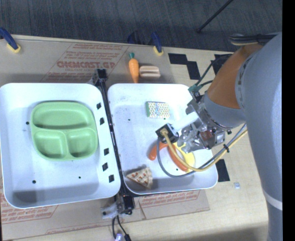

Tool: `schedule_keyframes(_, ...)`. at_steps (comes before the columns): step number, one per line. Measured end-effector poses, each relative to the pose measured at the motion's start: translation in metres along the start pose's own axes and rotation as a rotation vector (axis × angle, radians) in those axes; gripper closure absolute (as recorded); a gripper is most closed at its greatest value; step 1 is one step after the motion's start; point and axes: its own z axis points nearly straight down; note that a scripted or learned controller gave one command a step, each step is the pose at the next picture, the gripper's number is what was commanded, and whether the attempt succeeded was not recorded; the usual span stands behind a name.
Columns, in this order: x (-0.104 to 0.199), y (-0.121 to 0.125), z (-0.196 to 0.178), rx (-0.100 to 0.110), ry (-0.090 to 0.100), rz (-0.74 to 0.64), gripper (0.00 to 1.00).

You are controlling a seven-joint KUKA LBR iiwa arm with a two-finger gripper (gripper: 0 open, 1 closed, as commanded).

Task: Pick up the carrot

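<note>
- gripper (180,143) low in the right bin (129,134), close to that bin's right and near walls; open bin floor lies to its left and beyond it, toward the far wall
- carrot (171,154) lies right under/beside the gripper: orange, elongated, one end poking out to the gripper's left, the rest running under the tool toward the near-right corner
- a yellow patch (188,158) sits just right of the carrot, under the wrist; can't make out what it is
- can't tell whether the gripper is parted or closed, cables and wrist hardware cover it; contact with the carrot not readable
- pizza-slice toy (140,177) near-left of the gripper, at the bin's near wall
- patterned sponge-like block (158,109) beyond the gripper, apart from it
- second small carrot (133,69) and a bun-like toy (149,72) outside the bin, past its far wall
- green divided tray (64,130) in the left bin (11,149), well to the gripper's left
- arm (248,99) covers the right bin's right edge
</note>
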Motion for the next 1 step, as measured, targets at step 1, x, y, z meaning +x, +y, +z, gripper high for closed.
schedule_keyframes(1,0.0,0.0004,-0.0003,-0.001,0.0,0.0,0.0)
